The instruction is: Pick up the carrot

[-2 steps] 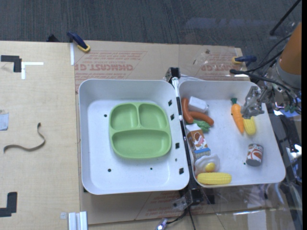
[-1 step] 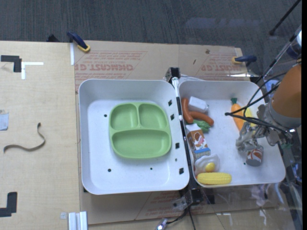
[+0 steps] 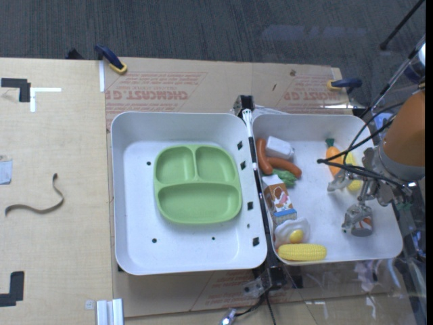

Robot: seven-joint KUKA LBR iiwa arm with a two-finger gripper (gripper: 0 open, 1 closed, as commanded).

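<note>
Both white bins (image 3: 122,202) look like smooth, slightly glossy plastic. The green divided plate (image 3: 198,184) is matt plastic. The table (image 3: 47,263) shows pale wood grain, with brown printed cardboard (image 3: 203,87) laid over it. The corn cob (image 3: 302,252) has a shiny, bumpy plastic surface.

The metal two-finger gripper (image 3: 357,217) is dull silver-grey, with black cables running to it, and the arm (image 3: 409,137) above it shows a broad orange band on grey. Just beside the gripper, the tapered carrot (image 3: 336,158) is bright orange with a small green top, and a yellow piece sits next to it. Both shallow plastic bins (image 3: 128,202) are plain white. Well left of the gripper, the three-compartment plate (image 3: 198,183) is pale green. Nearer, the corn cob (image 3: 302,252) is yellow, the hot dog sausage (image 3: 262,156) reddish-orange, and the small carton (image 3: 279,203) brown and white with a blue base.
</note>
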